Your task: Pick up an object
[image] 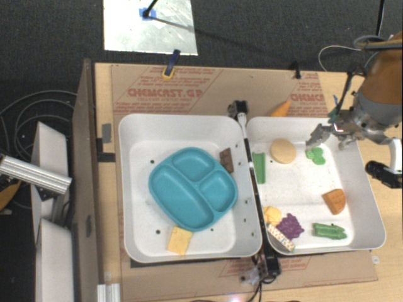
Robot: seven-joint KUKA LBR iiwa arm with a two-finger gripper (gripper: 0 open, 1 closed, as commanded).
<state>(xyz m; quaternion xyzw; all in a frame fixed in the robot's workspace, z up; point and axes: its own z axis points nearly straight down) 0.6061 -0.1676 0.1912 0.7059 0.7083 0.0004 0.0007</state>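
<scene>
My gripper (330, 137) hangs over the far right part of the right bin (371, 197). Its two fingers stand apart, open, with nothing between them. A small green leafy piece (316, 155) lies just below the left finger (314, 137). To its left rests a round tan bun (283, 151). Further items in this bin: a green stick (259, 167), an orange wedge (334, 201), purple grapes (290, 225), a small yellow piece (272, 214) and a green bean pod (329, 231).
The left bin (135, 168) holds a blue divided plate (192, 187), a brown block (227, 160) at the plate's rim and a yellow block (180, 240). An orange carrot (281, 109) lies on the cardboard behind the bins. Cables hang at the far right.
</scene>
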